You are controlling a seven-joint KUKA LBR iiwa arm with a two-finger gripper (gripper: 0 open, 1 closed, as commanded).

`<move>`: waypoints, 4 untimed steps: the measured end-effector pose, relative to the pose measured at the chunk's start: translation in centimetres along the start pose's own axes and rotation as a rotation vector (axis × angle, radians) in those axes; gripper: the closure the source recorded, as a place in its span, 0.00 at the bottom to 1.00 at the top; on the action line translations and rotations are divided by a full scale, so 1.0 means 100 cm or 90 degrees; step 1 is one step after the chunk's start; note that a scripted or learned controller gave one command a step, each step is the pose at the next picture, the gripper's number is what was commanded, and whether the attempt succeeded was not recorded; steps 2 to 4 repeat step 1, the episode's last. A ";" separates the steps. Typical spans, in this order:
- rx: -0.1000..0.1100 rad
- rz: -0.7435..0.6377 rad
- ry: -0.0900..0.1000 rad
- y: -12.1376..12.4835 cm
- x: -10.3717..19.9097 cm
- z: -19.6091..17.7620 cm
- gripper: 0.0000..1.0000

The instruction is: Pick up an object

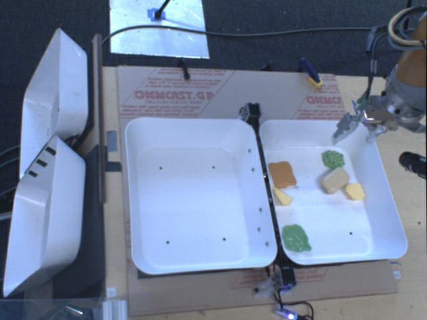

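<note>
The right bin (383,235) holds several small objects. An orange-brown block (283,174) lies by its left wall with a small yellow piece (283,197) just in front. A green lump (295,237) sits near the front. Toward the right lie a small green piece (332,158), a tan block (335,179) and a yellow chunk (355,191). My gripper (357,127) hangs over the bin's back right corner, above and behind the small green piece. Its fingers (343,128) are spread open with nothing between them.
The left bin (143,199) stands beside the right one on a cardboard sheet (173,92). Two spare white bins (50,152) lean at the far left. A metal plate (159,15) and cables lie behind the bench.
</note>
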State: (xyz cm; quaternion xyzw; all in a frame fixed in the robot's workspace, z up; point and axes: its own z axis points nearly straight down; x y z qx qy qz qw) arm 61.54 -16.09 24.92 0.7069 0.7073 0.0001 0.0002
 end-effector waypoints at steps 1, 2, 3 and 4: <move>-0.002 0.000 0.000 -0.001 -0.020 0.153 0.00; -0.002 0.000 0.000 -0.001 -0.020 0.153 0.00; -0.002 0.000 0.000 -0.001 -0.020 0.153 0.00; -0.002 0.000 0.000 -0.001 -0.020 0.153 0.00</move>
